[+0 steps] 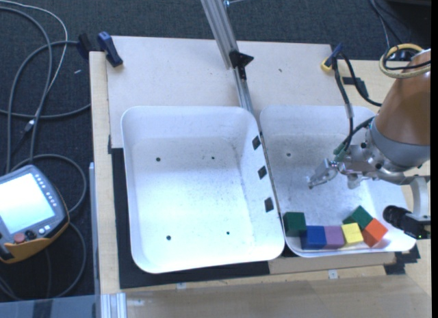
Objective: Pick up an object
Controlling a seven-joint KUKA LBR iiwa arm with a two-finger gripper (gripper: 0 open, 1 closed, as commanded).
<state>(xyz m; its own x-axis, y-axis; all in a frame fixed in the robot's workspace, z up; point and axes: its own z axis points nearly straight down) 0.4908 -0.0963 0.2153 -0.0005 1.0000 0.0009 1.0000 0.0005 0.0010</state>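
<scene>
The arm reaches in from the right edge of the frame, its gripper hanging over the middle of the right bin. The jaws look slightly parted with nothing between them and touch no object. Along that bin's lower rim sits a row of blocks: dark green cube, blue cube, purple cube, yellow cube, orange cube, with another green block just behind.

1 fixed camera above bench, slanted down, seemingly mid-distance, both bins
</scene>
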